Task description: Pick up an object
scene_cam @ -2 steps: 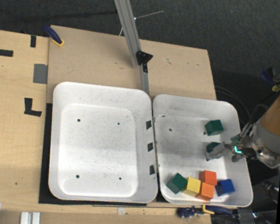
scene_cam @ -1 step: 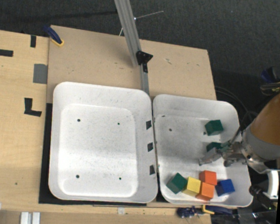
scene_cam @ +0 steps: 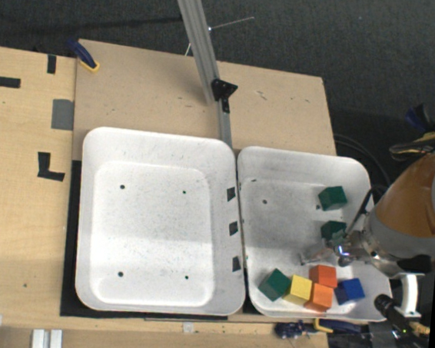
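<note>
Orange block (scene_cam: 323, 275) lies just beside the gripper (scene_cam: 331, 252).

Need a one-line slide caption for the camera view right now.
End effector low in the right bin beside a green block, above a cluster of coloured blocks.

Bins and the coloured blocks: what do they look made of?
Bins: probably moulded plastic, matte white, rounded corners, grey scuff speckling. Blocks, such as the yellow block and blue block: solid, flat-coloured cubes with crisp edges, painted wood or plastic; can't tell which.
</note>
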Available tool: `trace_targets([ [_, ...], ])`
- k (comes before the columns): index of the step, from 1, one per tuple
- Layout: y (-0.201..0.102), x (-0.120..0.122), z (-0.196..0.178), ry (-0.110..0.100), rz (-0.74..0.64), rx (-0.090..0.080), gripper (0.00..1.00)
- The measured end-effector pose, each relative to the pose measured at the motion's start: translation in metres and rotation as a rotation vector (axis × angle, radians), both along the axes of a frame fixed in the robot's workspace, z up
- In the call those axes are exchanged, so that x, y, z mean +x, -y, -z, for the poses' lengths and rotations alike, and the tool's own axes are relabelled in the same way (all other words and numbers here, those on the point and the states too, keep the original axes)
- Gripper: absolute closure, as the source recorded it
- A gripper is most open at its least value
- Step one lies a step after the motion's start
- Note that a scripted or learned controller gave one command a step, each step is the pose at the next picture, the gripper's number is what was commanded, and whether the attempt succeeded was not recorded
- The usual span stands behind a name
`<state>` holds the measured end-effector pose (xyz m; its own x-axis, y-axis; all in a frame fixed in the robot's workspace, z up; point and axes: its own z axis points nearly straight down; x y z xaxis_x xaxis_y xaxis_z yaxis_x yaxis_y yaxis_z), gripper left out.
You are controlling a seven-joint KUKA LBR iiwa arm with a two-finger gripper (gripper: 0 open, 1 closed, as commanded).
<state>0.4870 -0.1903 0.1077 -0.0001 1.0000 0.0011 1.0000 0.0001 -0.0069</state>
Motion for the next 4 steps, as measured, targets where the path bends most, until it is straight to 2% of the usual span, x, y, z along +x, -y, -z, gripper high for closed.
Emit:
trace_targets([
  [1,-0.001,-0.001,0.017,0.002,-0.001,0.000,0.00],
  [2,-0.002,-0.001,0.007,0.003,-0.001,0.001,1.00],
  [3,0.003,0.002,-0.055,0.011,-0.001,-0.003,1.00],
  [4,0.003,0.003,-0.107,0.011,-0.002,-0.003,1.00],
])
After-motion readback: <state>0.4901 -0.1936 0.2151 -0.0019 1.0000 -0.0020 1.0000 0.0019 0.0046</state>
